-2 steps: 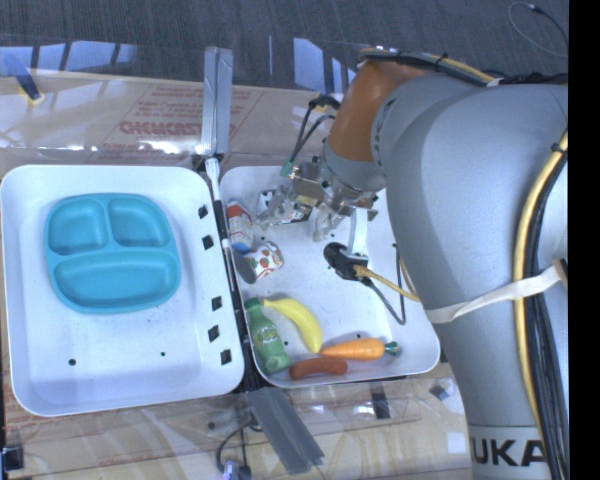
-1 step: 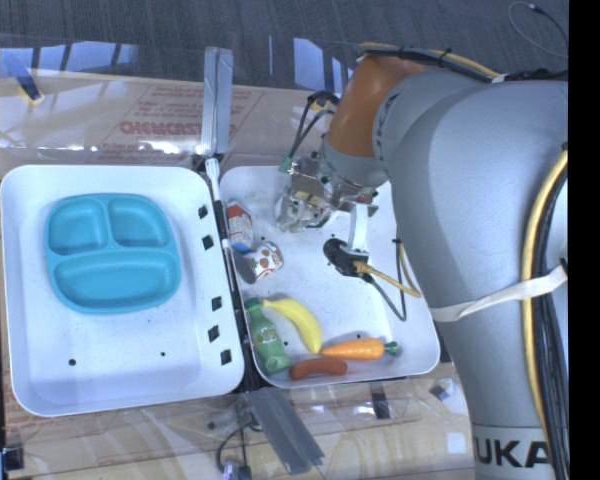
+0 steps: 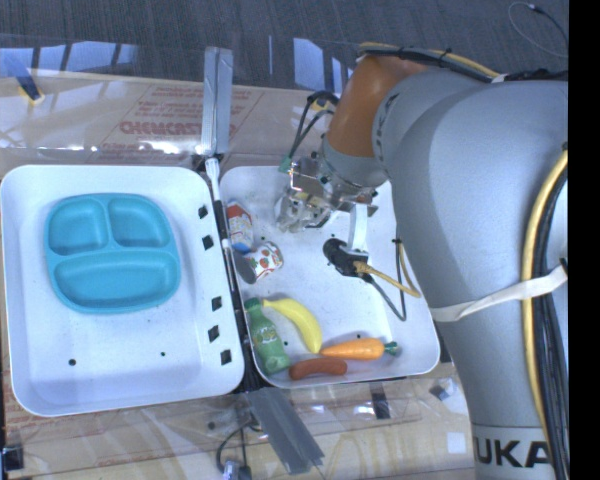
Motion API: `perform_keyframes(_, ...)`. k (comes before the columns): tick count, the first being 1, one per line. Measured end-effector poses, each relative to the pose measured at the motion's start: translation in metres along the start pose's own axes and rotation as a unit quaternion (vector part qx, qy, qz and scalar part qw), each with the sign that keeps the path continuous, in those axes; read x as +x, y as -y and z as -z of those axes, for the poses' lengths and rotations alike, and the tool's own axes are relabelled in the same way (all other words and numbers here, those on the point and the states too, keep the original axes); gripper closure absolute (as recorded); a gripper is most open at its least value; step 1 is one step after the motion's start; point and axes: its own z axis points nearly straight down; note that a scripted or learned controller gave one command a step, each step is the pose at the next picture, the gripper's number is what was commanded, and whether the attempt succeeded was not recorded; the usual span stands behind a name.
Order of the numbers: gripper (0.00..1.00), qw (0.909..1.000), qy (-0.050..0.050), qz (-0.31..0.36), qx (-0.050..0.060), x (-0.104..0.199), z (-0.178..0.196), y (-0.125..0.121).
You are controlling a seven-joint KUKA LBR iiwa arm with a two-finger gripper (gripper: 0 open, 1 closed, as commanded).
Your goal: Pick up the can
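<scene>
Approach step: claw (image 3: pixel 302 208) hangs at right bin's far end, grip state unreadable, nothing seen held; small red-and-white lying metal can (image 3: pixel 262 261) sits near-left of it, so shift over and descend.

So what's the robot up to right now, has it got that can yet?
Gripper over right bin's far end, nothing seen in it. Can lying by the divider, not picked up. Bottle right beside can.

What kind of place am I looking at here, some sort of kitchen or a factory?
Most likely a robotics lab test bench, not a kitchen: a grey KUKA arm reaches over two white bins, one holding toy-like food such as a banana and carrot, the other a blue divided plate.
</scene>
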Motion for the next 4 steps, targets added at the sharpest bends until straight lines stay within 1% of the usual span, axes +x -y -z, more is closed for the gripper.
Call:
perform_keyframes(1,0.00,0.9959,0.003,-0.088,-0.023,-0.012,-0.016,0.098)
perform_keyframes(2,0.00,0.9944,0.003,-0.103,-0.023,-0.088,-0.011,0.101)
perform_keyframes(3,0.00,0.9763,0.000,-0.215,-0.024,-0.020,0.019,0.012)
perform_keyframes(4,0.00,0.9624,-0.002,-0.270,-0.025,-0.080,0.292,0.076)
